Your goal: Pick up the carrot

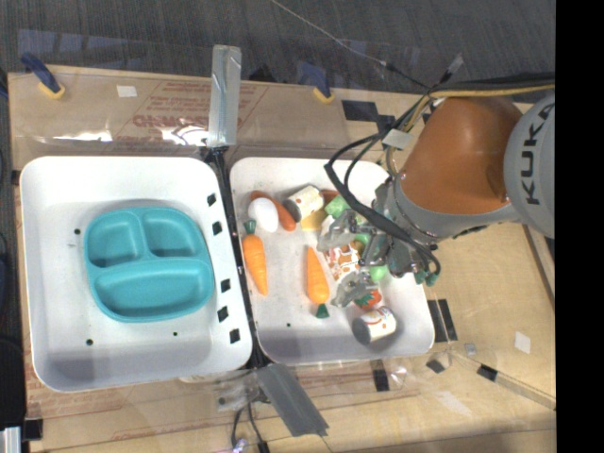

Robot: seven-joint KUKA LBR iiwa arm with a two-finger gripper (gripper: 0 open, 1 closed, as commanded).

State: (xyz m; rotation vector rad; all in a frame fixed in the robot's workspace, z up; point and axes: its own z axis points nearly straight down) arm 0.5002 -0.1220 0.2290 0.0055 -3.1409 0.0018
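Two orange carrots lie in the right bin (283,345). One carrot (255,263) rests along the bin's left wall, its green top pointing up. The other carrot (316,277) lies near the middle, green end toward the front. My gripper (354,264) hangs low over the bin just right of the middle carrot, among a cluster of small toy foods. Its metal fingers blend into that clutter. No carrot is seen between them.
The left bin (57,347) holds a teal divided plate (148,261). In the right bin are a white egg (265,215), a small can (376,325) at the front and mixed toy foods (307,201) at the back. Cables (354,154) loop above the wrist.
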